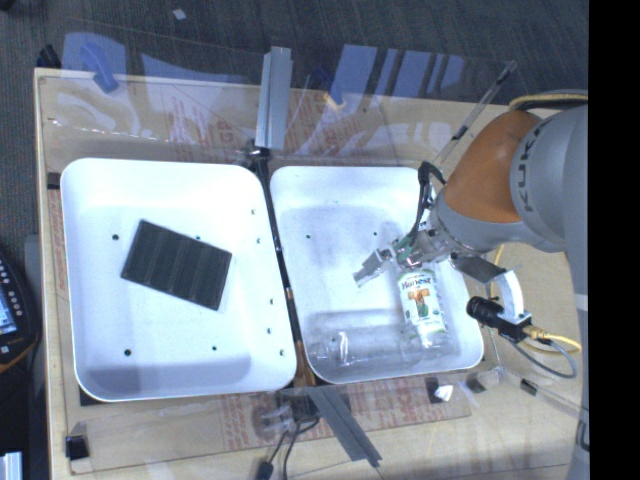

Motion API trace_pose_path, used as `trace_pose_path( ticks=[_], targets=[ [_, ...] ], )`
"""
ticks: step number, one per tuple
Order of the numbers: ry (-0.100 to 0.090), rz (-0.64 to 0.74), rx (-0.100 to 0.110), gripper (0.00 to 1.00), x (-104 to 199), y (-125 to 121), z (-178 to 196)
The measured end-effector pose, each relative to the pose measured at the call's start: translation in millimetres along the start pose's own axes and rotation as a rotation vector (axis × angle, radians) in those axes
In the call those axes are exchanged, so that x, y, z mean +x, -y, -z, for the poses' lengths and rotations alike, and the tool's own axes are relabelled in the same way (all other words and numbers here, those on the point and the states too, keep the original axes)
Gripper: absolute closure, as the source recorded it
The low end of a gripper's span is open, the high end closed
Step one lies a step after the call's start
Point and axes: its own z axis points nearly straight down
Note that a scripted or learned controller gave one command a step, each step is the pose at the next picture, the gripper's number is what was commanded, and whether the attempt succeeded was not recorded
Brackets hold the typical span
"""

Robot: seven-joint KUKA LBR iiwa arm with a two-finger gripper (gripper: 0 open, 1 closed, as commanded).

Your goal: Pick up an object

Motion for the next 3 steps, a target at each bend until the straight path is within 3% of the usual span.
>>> trace_pose_path(
  ticks=[3],
  targets=[
    [0.0,0.0,0.0,0.0,0.0,0.0,0.0]
  ],
)
